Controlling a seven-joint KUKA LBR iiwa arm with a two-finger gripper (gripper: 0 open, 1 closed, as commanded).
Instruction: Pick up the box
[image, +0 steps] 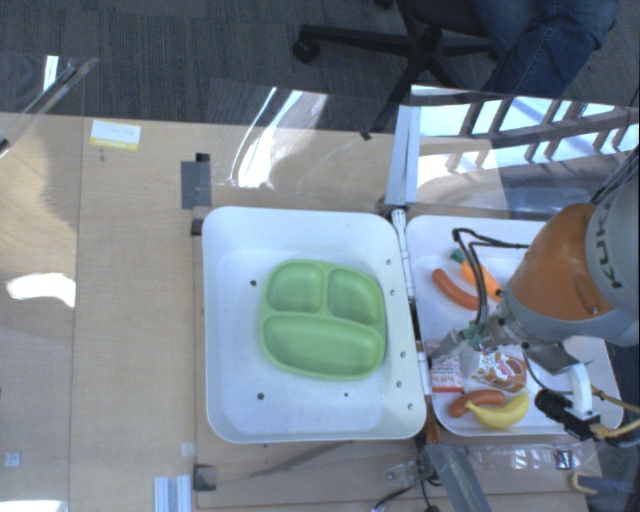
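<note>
Bench: wooden top bearing two shallow white bins side by side; left bin (230, 400) and right bin (425, 235) meet at a shared edge near the middle of the view

Left bin contents: one green divided plate (325, 320), lying flat at the bin's centre, three compartments, nothing in them; judged to be no part of this job

Right bin contents: toy food crowded towards 6 o'clock of the bin, which leaves little free room around any single item

Box: small flat carton (497, 370) with red and white print, lying face up at about 6 o'clock in the right bin; a second red and white packet (446, 376) lies just beside it at its 9 o'clock

Neighbours: banana (503, 410) touching the box at its 6 o'clock edge; a red sausage (456, 405) beside the banana at 9 o'clock; another sausage (457, 289) and an orange piece (478, 275) at 12 o'clock of the box, apart from it

Arm: grey body with orange band (555, 265), entering from 3 o'clock and hanging over the right bin, placed directly above the box area, judged an approach for the pick

Gripper (478, 335): low over the box's 12 o'clock edge; the wrist hides the fingers, so their spread cannot be told, and no item is seen between them

Task status: box lies in the bin, not lifted

Risk: the banana and packet pressing close may be caught or nudged in a descent
</note>
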